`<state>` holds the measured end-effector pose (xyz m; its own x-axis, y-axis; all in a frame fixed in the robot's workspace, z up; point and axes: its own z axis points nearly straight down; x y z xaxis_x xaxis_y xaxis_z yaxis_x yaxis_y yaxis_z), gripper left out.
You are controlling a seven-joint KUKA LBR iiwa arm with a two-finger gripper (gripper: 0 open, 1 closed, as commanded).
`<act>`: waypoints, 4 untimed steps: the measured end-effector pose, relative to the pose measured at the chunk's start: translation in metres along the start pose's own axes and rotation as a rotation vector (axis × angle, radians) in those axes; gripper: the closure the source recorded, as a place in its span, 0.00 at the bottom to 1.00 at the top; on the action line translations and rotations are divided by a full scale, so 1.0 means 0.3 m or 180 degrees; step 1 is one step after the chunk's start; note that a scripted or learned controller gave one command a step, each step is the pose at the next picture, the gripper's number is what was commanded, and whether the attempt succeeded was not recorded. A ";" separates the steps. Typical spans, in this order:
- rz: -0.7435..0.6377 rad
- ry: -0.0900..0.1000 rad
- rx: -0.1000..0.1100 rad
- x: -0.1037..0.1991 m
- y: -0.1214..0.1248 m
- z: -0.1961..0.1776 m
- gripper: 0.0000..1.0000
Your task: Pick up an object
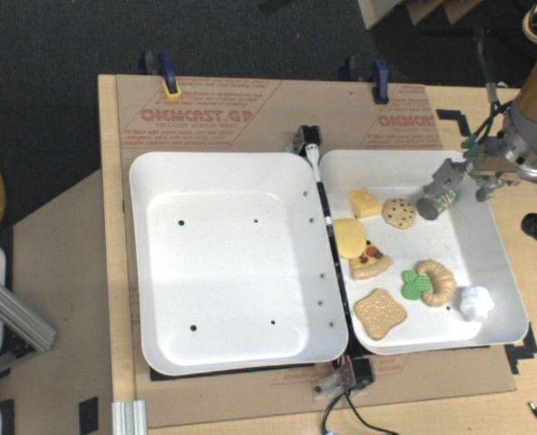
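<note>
Bins come first as we look down on the surface: two shallow white ones side by side, the left bin [223,261] bare inside, the right bin [491,270] carrying every toy. The arm enters from the right, and its tool [439,198] hangs over the far right part of the right bin, slanting down and to the left. We cannot tell from this angle whether the tool is clenched or released; its tip reads as one grey-green blob, and we see nothing clearly gripped in it.

Toys lie mostly to the left of and nearer than the tool. Closest is the round cookie [398,213], just beside the tip on its left. Further left sits a yellow cheese wedge [365,203], and nearer us a pale yellow block [348,237] against the dividing wall, with a pizza slice [370,260] touching its near edge. Nearer still are a green piece [414,285] pressed against a curled pretzel [437,280], a square cracker [380,312], and a white lump [474,303] by the near right corner.

We judge the cookie the likeliest target: it needs a short shift left and slightly nearer, then a drop. Being round and flat, it favours no closing direction, but a low grip on it could slip.
</note>
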<state>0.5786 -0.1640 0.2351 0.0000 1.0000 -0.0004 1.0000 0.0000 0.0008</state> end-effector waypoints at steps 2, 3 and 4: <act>-0.0009 0.0043 -0.0007 -0.178 0.223 0.514 0.00; 0.0001 -0.0025 -0.0059 -0.206 0.118 -0.066 0.00; -0.0014 0.0014 0.0018 -0.021 0.210 0.529 0.00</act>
<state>0.6419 -0.1703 0.0764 -0.0042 1.0000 0.0041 1.0000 0.0042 -0.0048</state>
